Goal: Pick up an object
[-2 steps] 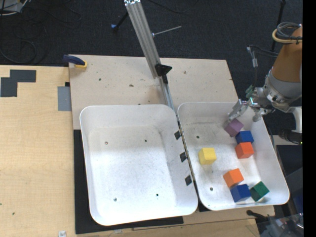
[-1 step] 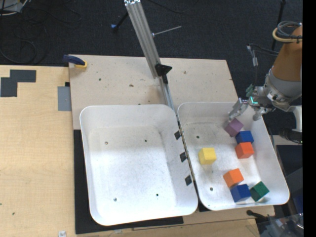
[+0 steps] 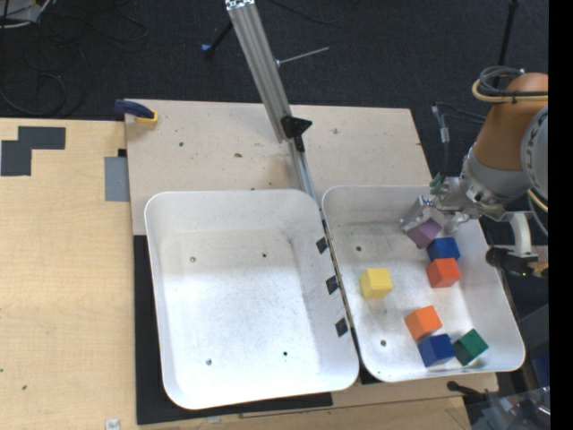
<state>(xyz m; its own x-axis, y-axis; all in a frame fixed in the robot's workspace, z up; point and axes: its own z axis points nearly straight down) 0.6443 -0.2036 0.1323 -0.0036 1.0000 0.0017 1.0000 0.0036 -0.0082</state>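
At 5 o'clock in the right bin (image 3: 385, 211), nearest the camera: green block (image 3: 471, 346), just beside near blue block (image 3: 435, 349) at its 9 o'clock. Directly behind, at 11 o'clock of that blue one and apparently touching it: orange block (image 3: 423, 321).

Toward bin centre, at 9 o'clock of the cluster and well apart from everything: yellow block (image 3: 376, 282).

Farther back, at 3 o'clock of the yellow one: red-orange block (image 3: 442, 272), with far blue block (image 3: 443, 248) touching at its 12 o'clock.

Farthest, at 1 o'clock in the bin: purple block (image 3: 423, 233), tilted, just beside the far blue block. Immediately above it: gripper (image 3: 431, 211), arm entering from 3 o'clock. Likely target: purple block. Grip state: cannot tell whether spread, pressed together or pinching the block; contact zone hidden by the gripper body.

At 9 o'clock of the view: left bin (image 3: 233, 285).

Failure risks:
- Slip on lift, caused by the tilted purple block offering slanted faces.
- Empty closure, caused by descent beside the block, not around it.
- Disturbance of the far blue block, caused by its closeness to the target.
- Contact with the bin's far wall, caused by the target lying near it.
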